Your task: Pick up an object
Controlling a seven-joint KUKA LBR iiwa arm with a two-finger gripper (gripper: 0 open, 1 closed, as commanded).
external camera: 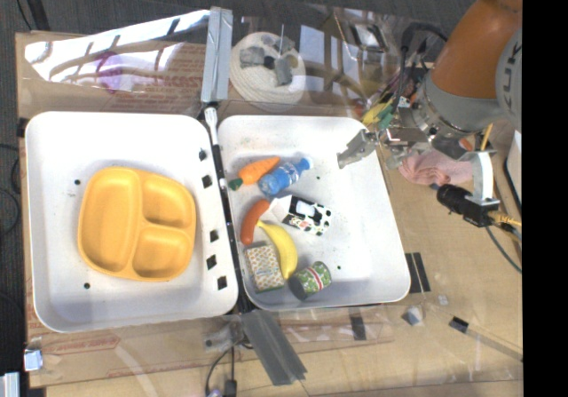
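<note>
1. Fingers (352, 152): over the right bin's (377, 249) far right corner; whether spread or clenched, cannot tell.
2. Bottle (282, 177), carrot (256, 170): left of the fingers.
3. Banana (282, 245), can (311, 280): nearer the front rim, left of the fingers.

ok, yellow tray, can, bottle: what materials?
Tray: likely moulded plastic; uniform yellow, soft sheen, rounded compartments. Can: looks like metal with a green printed label, though possibly a plastic toy. Bottle: probably plastic, blue, white cap; too small to be sure.

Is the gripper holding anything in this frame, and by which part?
Nothing is held. The gripper hangs above the right bin, apart from the blue bottle and the other items.
</note>
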